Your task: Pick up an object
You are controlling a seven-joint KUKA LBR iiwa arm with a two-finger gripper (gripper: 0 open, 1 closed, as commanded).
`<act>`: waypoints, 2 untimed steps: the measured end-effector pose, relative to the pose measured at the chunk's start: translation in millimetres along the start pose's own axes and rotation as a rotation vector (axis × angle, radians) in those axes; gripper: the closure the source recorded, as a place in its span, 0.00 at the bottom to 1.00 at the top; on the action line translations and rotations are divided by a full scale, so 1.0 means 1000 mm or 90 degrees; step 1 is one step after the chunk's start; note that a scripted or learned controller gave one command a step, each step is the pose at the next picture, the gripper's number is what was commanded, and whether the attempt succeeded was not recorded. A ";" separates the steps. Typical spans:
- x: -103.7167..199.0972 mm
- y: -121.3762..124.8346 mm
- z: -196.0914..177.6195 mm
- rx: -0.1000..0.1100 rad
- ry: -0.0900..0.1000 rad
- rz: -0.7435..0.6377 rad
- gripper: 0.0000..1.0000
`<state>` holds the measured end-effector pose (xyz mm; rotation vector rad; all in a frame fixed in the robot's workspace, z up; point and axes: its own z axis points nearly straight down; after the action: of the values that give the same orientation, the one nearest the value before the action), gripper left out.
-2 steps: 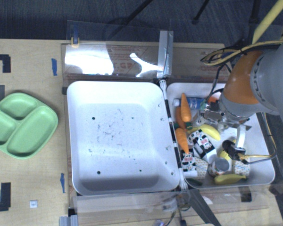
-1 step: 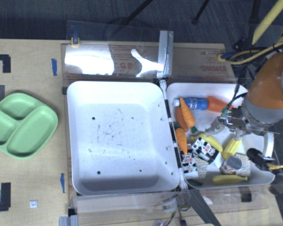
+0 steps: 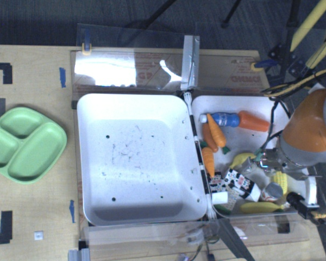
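A: Where's the gripper [image 3: 259, 163], and what could it take?

B: Low over the right bin [image 3: 204, 103], among the toys. Whether it is gripping or spread I cannot tell; the wrist hides that. Just beside it lies a yellow banana [image 3: 241, 159], with a corn cob [image 3: 281, 182] a little nearer the front wall.

A: How would the banana handle?

B: Probably light, hollow plastic: stiff, smooth, likely to slide out. I'd pinch across its middle, not the tapering ends.

A: Alternatives?

B: The carrots [image 3: 215, 131] by the divider, or the blue-and-orange bottle [image 3: 240, 120] at the back; both round and slippery too
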<state>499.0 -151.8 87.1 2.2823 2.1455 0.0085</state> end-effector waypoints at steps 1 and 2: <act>0.005 0.055 0.001 0.003 0.001 -0.037 0.00; 0.003 0.055 -0.009 0.002 0.002 -0.035 1.00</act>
<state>554.3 -152.0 97.2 2.2239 2.2106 0.0083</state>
